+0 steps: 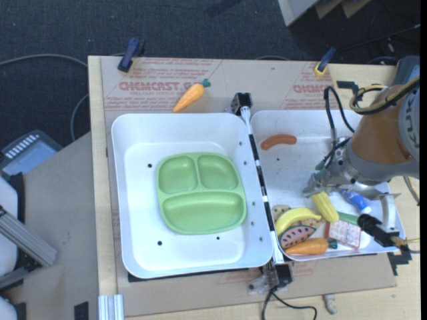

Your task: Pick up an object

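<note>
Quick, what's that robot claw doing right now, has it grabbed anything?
Gripper: low in the right bin, just above the corn cob; grip state cannot be told.

Two white bins (127, 145) sit side by side. One green divided plate (201, 193) lies in the left bin. The right bin holds one sausage (278, 141), one corn cob (325, 207), one banana (297, 217) and one watermelon slice (299, 234). Two carrots show (one (189, 97) outside the bins, one (306, 247) inside).

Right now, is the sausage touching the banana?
Apart. The camera view shows the sausage near the right bin's far wall, with bare white floor separating it from the banana.
</note>
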Controlling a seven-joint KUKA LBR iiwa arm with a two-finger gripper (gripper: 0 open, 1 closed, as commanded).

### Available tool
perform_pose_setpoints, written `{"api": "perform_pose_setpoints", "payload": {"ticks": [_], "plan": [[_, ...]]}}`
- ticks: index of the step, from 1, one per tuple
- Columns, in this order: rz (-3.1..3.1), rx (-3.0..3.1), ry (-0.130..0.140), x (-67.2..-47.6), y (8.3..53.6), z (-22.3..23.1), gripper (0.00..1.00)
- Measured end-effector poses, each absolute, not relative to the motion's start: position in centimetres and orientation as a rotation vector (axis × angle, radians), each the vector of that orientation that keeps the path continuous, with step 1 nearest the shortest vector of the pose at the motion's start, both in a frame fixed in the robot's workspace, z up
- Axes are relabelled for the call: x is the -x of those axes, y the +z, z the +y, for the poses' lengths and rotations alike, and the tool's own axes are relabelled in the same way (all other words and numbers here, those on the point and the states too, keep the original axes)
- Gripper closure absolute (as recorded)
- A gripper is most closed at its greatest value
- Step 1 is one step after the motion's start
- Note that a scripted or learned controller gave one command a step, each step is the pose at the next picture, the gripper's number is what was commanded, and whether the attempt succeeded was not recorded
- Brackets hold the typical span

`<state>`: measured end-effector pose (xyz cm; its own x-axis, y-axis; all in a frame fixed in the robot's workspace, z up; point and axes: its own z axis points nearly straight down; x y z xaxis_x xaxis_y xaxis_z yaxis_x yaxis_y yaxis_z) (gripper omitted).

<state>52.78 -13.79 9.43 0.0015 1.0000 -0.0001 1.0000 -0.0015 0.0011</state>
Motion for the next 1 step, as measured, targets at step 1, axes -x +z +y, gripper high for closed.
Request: {"api": "perform_pose_setpoints", "payload": {"ticks": [1], "plan": [[2.223,-2.221,0.001,-51.56,18.46,-5.96,1.0]]}}
